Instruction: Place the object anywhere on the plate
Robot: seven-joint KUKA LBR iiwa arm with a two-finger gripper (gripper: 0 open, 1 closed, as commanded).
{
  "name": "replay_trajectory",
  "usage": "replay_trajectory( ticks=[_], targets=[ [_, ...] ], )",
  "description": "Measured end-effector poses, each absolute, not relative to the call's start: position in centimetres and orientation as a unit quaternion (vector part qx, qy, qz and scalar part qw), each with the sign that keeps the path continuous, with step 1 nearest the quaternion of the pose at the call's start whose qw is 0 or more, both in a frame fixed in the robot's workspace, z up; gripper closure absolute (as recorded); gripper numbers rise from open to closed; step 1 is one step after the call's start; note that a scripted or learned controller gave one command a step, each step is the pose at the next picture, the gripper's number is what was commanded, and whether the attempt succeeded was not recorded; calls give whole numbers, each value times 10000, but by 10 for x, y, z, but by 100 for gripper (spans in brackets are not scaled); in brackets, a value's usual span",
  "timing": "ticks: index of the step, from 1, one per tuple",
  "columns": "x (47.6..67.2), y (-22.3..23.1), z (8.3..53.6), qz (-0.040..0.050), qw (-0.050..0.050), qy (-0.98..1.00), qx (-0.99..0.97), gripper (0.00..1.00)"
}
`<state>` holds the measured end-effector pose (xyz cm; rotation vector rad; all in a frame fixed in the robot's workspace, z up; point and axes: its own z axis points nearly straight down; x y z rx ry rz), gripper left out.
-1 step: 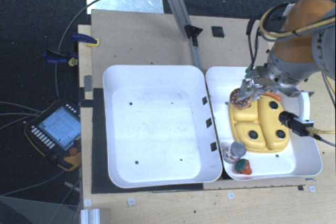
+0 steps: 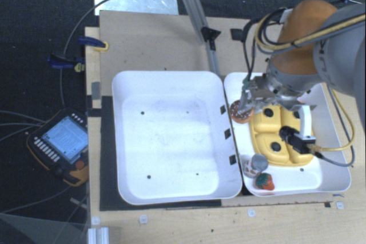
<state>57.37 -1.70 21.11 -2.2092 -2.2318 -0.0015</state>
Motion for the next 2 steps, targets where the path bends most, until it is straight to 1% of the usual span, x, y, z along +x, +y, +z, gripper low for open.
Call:
replay_trajectory(
  ticks=[1, 2],
  targets=[
    [559, 41, 222, -15, 10, -7111, -7031, 100],
    [553, 85, 226, -12, 7, -7107, -7035, 100]
  ],
)
